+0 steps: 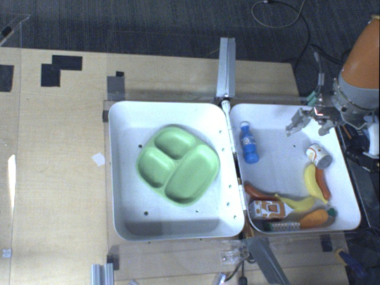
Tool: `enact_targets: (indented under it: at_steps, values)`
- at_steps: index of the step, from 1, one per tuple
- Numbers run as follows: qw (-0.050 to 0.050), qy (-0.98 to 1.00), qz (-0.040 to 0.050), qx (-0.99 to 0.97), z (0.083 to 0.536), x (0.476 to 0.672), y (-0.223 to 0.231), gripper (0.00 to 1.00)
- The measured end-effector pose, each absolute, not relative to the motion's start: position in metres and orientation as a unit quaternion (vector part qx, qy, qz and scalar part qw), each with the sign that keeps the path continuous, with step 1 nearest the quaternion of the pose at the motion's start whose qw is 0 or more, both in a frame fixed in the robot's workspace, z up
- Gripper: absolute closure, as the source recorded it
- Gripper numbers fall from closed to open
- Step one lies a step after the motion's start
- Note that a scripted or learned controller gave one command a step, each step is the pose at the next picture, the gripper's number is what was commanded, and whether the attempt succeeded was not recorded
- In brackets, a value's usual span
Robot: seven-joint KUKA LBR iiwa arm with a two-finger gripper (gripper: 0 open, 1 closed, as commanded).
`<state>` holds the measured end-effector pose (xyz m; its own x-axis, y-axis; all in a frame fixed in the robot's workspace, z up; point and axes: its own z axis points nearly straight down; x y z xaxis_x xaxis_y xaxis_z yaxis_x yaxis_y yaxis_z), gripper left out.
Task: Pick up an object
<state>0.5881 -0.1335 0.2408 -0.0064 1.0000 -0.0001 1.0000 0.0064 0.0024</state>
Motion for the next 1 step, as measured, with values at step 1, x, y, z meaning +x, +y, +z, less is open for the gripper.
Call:
enact_targets:
  at_steps: [1]
  values:
    - [0.002,0.703,0.0018,0.711,0.1144,0.5928,-0.1915,0.00]
